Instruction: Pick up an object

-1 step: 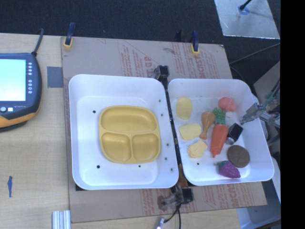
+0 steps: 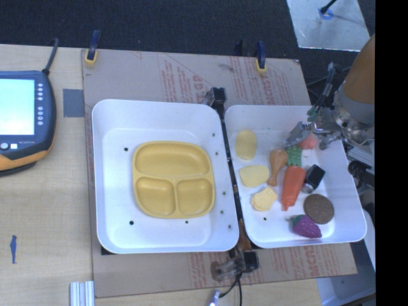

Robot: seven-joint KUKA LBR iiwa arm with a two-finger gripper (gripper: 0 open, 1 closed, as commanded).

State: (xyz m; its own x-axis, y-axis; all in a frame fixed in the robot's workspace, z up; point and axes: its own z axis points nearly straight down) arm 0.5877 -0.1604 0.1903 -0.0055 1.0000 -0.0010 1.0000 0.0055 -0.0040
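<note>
Left bin (image 2: 108,171): one yellow three-compartment plate (image 2: 173,178), lying flat near the centre. Right bin (image 2: 357,215): toy foods, namely a carrot (image 2: 292,185) with green top, a chicken drumstick (image 2: 277,162) just beside it, three pale yellow pieces (image 2: 254,174) to their left, a brown round cookie (image 2: 318,208), purple grapes (image 2: 306,227) at the near edge, and a small black block (image 2: 313,177). Gripper (image 2: 310,132): over the bin's far right part, above the carrot top, beside something pink; finger spread cannot be told. Bench: handheld control pendant (image 2: 22,121) at far left.
</note>
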